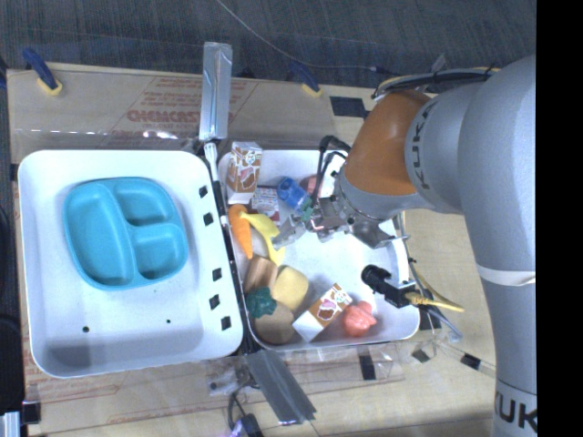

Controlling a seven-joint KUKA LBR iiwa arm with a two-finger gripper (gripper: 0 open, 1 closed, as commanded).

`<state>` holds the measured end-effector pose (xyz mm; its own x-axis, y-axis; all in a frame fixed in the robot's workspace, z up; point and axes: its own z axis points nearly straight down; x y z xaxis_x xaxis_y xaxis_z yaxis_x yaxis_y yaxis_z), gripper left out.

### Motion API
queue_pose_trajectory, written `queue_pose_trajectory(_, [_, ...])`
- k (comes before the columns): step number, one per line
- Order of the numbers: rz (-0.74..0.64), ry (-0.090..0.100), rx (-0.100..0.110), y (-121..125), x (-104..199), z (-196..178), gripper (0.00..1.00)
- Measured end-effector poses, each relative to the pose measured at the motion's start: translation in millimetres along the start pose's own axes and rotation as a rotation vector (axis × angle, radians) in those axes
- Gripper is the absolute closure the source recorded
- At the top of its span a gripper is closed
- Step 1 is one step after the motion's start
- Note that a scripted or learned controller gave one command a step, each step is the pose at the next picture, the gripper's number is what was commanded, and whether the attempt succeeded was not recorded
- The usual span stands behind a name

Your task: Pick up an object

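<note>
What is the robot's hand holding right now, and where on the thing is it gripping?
It cannot be told. The hand is down in the right bin, among the toys near a yellow banana and a blue object, but no item visibly sits between its tips.

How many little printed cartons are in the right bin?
2: one carton stands at the bin's far left corner, the other carton lies near the front edge beside the pink toy. The arm may hide more.

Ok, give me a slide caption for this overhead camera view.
Arm's gripper lowered among toys in the right bin; blue tray in the left bin.
</note>
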<state>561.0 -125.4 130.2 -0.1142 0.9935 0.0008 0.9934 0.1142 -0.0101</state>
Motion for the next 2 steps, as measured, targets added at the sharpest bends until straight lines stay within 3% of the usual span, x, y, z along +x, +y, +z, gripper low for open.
queue_pose_trajectory(1, [-0.109, -0.001, -0.006, 69, -52, 39, 0.00])
queue_pose_trajectory(2, [-0.404, -0.001, 0.002, 94, 6, 14, 0.00])
